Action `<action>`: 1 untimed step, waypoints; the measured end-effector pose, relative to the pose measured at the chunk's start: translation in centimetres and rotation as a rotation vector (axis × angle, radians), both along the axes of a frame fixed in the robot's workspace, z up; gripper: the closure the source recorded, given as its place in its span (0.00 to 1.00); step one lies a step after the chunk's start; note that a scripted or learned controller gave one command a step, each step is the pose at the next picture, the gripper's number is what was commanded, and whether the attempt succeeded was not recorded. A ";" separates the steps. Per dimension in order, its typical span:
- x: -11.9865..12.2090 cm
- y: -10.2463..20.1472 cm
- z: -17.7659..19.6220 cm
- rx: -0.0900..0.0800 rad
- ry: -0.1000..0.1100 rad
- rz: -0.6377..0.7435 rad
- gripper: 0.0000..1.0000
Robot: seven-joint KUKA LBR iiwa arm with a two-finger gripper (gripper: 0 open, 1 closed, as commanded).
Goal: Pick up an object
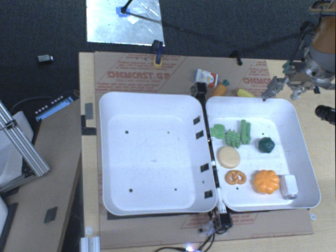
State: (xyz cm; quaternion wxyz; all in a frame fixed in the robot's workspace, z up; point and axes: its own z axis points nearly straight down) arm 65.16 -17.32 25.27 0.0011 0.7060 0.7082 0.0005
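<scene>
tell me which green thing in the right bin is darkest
The dark green round piece alone toward the bin's right side; the other green pieces, clustered near the divider, are brighter green.

pumpkin (266,181) in right bin (302,135) | pretzel (235,178) to its left | left bin (113,140) adjoining

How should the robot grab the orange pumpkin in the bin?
Probably from straight above, closing the fingers across the orange pumpkin on its near and far sides. It looks round and lumpy, sitting low on the right bin floor. The white block crowds its right side, and the pretzel lies to its left.
</scene>
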 end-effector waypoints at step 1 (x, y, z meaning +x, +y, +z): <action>0.1 0.0 1.2 -0.001 -0.004 0.004 1.00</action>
